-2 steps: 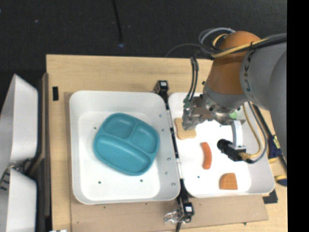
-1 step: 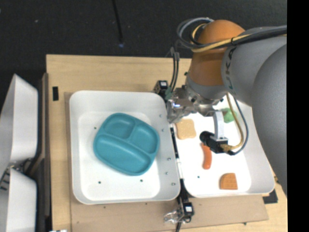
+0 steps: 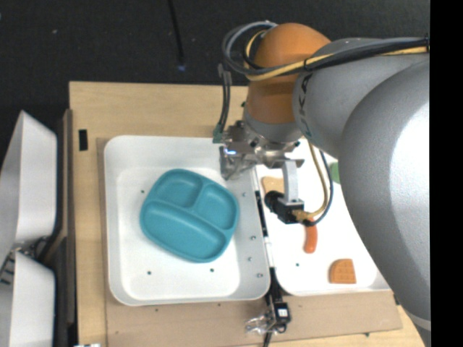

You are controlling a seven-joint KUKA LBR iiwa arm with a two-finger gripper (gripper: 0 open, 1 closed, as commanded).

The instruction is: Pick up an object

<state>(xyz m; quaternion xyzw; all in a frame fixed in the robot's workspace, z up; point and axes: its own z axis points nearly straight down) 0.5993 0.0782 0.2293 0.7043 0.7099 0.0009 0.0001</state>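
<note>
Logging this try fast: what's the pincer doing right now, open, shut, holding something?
Pincer: cannot be told; it hangs at the upper right corner of the left bin, beside the blue plate.

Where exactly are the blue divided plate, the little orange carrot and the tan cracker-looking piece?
blue divided plate [image 3: 189, 215], camera view, on its middle ridge.
orange carrot [image 3: 310, 240], camera view, mid-body.
tan cracker-like piece [image 3: 343, 271], camera view, its centre.

We see a teal divided plate [image 3: 189, 224] against the white left bin [image 3: 123, 266]. In the white right bin [image 3: 318, 280] we spot an orange carrot-like piece [image 3: 310, 239] and a tan-orange wedge [image 3: 343, 271]. The arm [image 3: 376, 121] reads grey, its band [image 3: 278, 74] orange, over the pale wood bench [image 3: 145, 107].
</note>
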